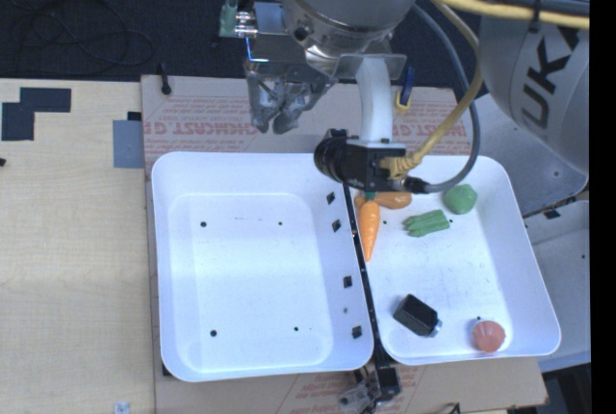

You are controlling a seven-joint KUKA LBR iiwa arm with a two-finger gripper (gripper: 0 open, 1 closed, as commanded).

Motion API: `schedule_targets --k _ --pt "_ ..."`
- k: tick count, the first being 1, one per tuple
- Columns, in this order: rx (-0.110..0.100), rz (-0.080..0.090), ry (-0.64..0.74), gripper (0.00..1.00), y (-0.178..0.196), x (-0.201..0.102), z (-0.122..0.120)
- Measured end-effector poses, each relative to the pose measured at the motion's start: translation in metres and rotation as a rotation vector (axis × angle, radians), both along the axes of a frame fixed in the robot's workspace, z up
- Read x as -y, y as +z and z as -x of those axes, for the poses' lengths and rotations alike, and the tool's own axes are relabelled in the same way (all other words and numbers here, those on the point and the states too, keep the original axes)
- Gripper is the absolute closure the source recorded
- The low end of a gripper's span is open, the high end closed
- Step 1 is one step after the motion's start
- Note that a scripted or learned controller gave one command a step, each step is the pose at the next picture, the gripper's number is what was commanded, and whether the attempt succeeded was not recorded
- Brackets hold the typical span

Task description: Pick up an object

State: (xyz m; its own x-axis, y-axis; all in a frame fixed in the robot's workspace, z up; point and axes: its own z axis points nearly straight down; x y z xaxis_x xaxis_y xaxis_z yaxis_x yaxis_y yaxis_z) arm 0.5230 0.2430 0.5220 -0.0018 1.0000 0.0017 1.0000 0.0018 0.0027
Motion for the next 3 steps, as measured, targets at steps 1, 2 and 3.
schedule_targets --k 1,2,3 --pt "0.0 0.002 -0.003 1.0 0.017 0.0 -0.088" --pt "-0.01 0.004 0.001 1.0 0.015 0.0 -0.022" --pt "-0.006 0.004 -0.002 1.0 0.015 -0.001 -0.053"
